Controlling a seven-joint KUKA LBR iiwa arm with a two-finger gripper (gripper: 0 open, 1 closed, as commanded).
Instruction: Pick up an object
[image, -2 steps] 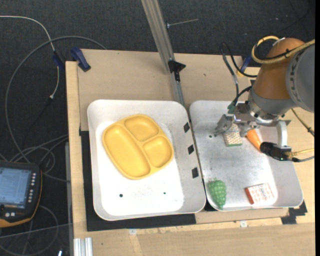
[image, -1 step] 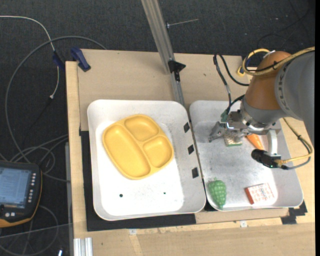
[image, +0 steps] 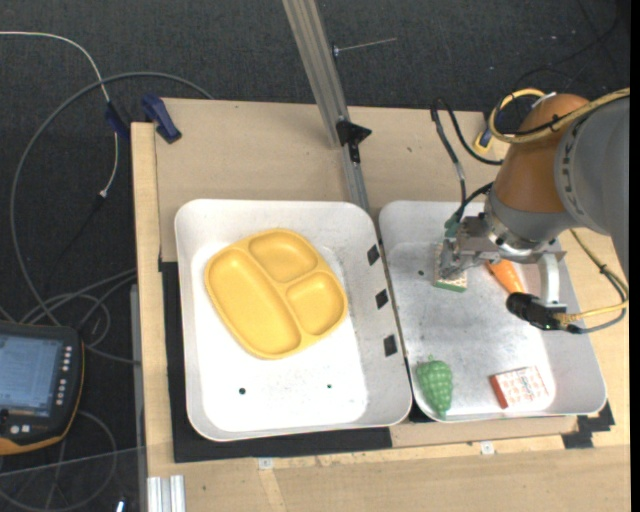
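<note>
Lowest in the frame, near the front edge of the right bin (image: 575, 395), lie two things: a green knobbly object (image: 435, 386) at the bin's lower left corner, and a small red-and-white packet (image: 520, 386) toward its lower right. They rest well apart from each other on the bin floor.

Higher up in the same bin, the gripper (image: 453, 268) hangs over the upper middle of the floor, at the end of the grey arm (image: 595, 160) that enters from the upper right of the frame; the orange band (image: 535, 165) sits just above the wrist. At the fingertips is a small pale block with a greenish edge (image: 451, 284), right under or against the tips. Whether the fingers are spread or closed on it cannot be told from this slant, so it is unclear if the block is held or merely lying on the floor beneath them.

Just right of the gripper, an orange carrot-like piece (image: 503, 273) lies on the bin floor, partly covered by the wrist hardware.

Across the divide, the left bin (image: 200, 330) holds a yellow sectioned plate (image: 275, 292) with three compartments, set in the bin's upper half.

At the lower left of the frame, off the bench, sits a handheld pendant with a screen (image: 35, 385).
</note>
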